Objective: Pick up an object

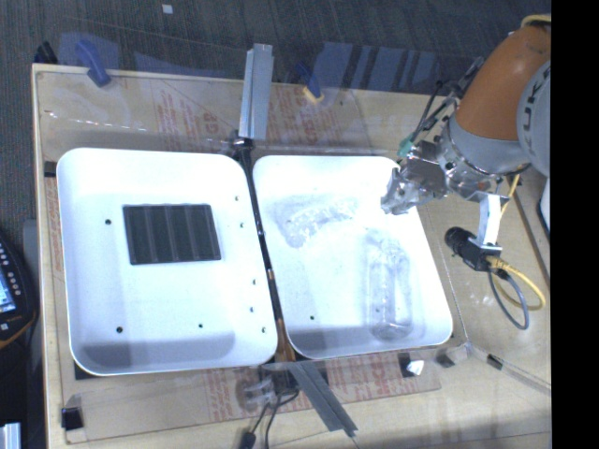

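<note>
My gripper (pixel 401 195) hangs over the far right edge of the right bin (pixel 348 344), its state hard to read at this angle. A clear plastic bottle (pixel 387 288) lies lengthwise in the right half of that bin, below and slightly left of the gripper. A crumpled clear plastic item (pixel 309 217) rests in the bin's upper left part. In the left bin (pixel 159 349) a dark ribbed rectangular block (pixel 172 233) lies flat near the middle.
A grey metal bar (pixel 256 92) stands between the bins at the back, and another bar (pixel 323 402) slants across the front. The bench (pixel 140 101) surrounds both bins. A blue clip (pixel 94 61) sits at the back left.
</note>
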`<state>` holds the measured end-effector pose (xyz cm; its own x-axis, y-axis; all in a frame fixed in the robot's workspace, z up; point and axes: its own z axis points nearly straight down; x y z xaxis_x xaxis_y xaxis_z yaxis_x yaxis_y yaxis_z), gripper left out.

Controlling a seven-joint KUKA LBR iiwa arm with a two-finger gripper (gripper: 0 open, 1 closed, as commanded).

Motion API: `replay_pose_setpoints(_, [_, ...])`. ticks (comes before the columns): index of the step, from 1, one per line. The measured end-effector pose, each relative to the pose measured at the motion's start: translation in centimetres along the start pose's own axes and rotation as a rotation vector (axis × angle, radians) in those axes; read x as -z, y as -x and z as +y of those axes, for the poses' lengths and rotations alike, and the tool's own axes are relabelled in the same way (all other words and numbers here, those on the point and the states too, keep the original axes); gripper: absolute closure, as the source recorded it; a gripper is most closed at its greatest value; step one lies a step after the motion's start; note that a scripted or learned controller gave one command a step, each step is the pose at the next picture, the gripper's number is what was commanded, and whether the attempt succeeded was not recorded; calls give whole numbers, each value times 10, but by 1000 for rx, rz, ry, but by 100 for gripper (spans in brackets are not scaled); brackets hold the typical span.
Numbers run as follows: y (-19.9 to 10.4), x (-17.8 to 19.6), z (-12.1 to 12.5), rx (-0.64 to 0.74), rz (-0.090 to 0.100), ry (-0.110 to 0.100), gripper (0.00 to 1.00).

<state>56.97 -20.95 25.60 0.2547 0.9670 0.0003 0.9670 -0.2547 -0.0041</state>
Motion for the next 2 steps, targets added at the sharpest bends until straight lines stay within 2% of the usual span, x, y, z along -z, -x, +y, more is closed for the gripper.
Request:
replay_pose_setpoints(1, [-46,58,-102,-429,1,0,100])
replay_pose_setpoints(2, [-162,139,-80,-650,3,6,100])
